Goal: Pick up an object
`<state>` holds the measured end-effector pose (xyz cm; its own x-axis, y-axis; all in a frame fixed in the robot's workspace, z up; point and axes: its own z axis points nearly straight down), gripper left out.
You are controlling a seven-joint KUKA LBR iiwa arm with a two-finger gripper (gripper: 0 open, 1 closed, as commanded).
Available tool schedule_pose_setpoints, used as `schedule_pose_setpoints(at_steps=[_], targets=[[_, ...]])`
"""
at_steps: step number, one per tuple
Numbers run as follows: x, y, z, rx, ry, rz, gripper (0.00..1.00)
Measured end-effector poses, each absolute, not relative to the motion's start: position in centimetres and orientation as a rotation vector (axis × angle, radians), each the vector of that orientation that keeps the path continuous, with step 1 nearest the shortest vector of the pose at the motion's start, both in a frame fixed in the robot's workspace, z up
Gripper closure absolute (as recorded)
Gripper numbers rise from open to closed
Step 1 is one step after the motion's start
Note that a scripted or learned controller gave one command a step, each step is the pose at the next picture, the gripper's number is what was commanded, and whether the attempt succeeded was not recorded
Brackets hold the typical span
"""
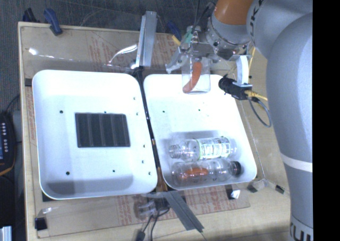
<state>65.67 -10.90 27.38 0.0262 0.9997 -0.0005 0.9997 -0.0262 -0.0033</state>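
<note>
White right bin [159, 128] holds two clear plastic bottles [204, 148], lying side by side.

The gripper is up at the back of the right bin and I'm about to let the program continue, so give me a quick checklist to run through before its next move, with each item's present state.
1. Something between the fingers of the gripper: ok, a clear object with an orange piece hangs there.
2. Held object lifted off the right bin: cannot tell from this slanted view.
3. Grip firmness: cannot tell.
4. Two clear bottles lying at the bin's front, apart from the gripper: ok.
5. Left bin, holding a dark ribbed block, apart from the arm: ok.
6. Black cable fitting close beside the held object: not ok, watch for snagging.
</note>
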Motion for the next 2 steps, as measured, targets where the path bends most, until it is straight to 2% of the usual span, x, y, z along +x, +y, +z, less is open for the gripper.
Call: schedule_pose_setpoints(at_steps=[2], targets=[[65.7,-10.64,29.07,-2.229,-2.203,0.016,1.0]])
